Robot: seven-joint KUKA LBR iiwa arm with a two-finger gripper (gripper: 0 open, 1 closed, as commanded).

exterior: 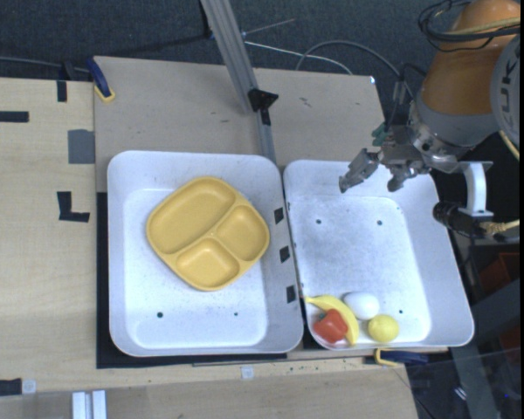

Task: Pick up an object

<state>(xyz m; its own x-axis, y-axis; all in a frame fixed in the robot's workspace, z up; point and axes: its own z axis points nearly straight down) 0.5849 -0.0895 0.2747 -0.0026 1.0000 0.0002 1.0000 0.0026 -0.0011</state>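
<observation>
So I've got the arm coming in from the right side, and the gripper is hovering over the far edge of the right bin, up near its back wall. I can see the two fingers spread apart with nothing between them, so the hand is open fairly wide and holding nothing.

The stuff I could grab is all bunched in the near corner of that same bin, well apart from the gripper. There's a banana curving around a red piece, which looks like a tomato or pepper but I can't really tell. Just beside those sits a white egg-shaped thing, and right next to that a small yellow ball, maybe a lemon. They all look like they're touching or nearly so.

Over in the left bin there's a yellow divided plate with three compartments, lying flat and turned at a bit of an angle, roughly in the middle.
</observation>
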